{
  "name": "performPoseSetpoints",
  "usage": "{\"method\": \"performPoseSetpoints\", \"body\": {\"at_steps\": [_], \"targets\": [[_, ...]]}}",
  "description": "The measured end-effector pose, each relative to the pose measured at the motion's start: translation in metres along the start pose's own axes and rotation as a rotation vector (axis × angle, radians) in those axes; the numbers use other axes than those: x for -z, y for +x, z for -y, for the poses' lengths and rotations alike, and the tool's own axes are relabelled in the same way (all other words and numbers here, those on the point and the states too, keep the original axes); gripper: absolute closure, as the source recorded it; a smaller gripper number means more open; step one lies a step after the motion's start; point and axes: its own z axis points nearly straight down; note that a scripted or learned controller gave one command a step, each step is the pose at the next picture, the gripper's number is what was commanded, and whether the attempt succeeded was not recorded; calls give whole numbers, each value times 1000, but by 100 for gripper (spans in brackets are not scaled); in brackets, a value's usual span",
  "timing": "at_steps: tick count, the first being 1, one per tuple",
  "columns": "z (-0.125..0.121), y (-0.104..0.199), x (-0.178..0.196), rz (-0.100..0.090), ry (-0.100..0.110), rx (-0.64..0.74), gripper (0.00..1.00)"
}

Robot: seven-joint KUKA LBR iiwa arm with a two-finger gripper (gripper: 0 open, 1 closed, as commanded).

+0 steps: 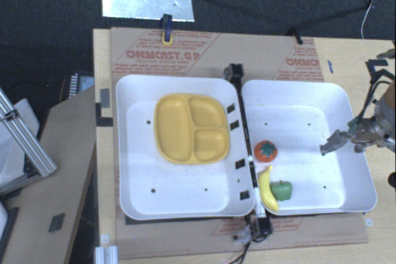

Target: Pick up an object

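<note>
Presently, the tool (329, 145) sits low over the right edge of the right bin (297, 93), reaching in from the right side of the camera view. Whether its fingers are apart or together cannot be told from this angle; nothing is seen between them.

Objects in the right bin lie near its left wall, well apart from the tool: a red tomato (265, 151) near the divider between the bins; below it a yellow banana (267, 189), lying roughly upright along the left wall; and a green pepper (282, 190) touching the banana's right side.

The left bin (139, 191) holds a yellow compartment plate (190, 128), resting flat in its upper middle. Both bins rest side by side on the surface (204, 49).
</note>
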Motion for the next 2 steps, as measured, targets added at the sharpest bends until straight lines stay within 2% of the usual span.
{"method": "performPoseSetpoints", "body": {"at_steps": [1,2], "targets": [[-3,0,6,3,-11,4,0],[5,-1,-41,2,-9,1,0]]}}
